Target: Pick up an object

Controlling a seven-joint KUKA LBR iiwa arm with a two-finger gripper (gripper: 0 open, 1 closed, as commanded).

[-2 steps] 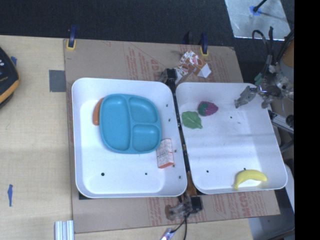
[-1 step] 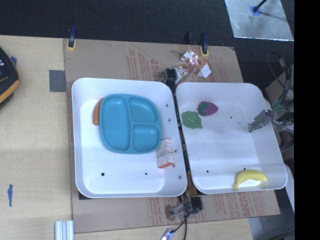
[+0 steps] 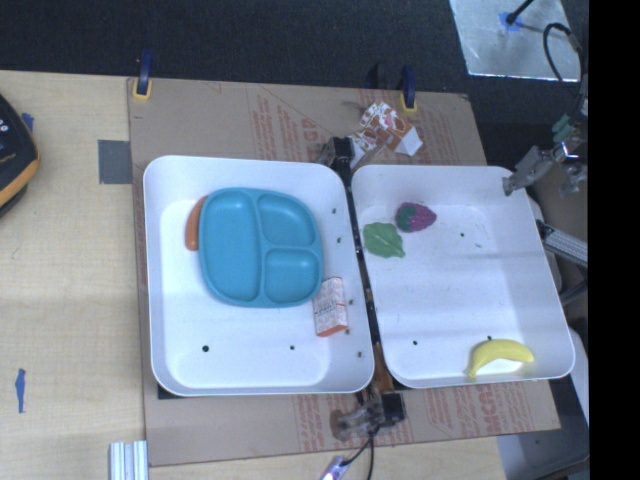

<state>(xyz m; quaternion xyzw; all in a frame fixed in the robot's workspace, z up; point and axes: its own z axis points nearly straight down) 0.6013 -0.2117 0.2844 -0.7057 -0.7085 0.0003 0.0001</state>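
The left bin (image 3: 180, 358) holds a blue divided plate (image 3: 262, 247). An orange object (image 3: 192, 226) peeks out from under the plate's left edge, and a small white and orange packet (image 3: 331, 306) lies by its lower right corner. In the right bin (image 3: 500, 268) a flat green piece (image 3: 383, 239) and a purple object (image 3: 415, 217) lie near the far left corner. A yellow banana (image 3: 500, 357) rests against the near right rim. My gripper (image 3: 532, 172) shows as a grey metal part at the right edge, above the right bin's far right corner and apart from every object.
A crumpled printed wrapper (image 3: 386, 129) lies on the cardboard behind the bins. Blue and yellow clamps (image 3: 143, 76) pin the cardboard's far edge. A black and yellow device (image 3: 12, 153) sits at the far left of the bench.
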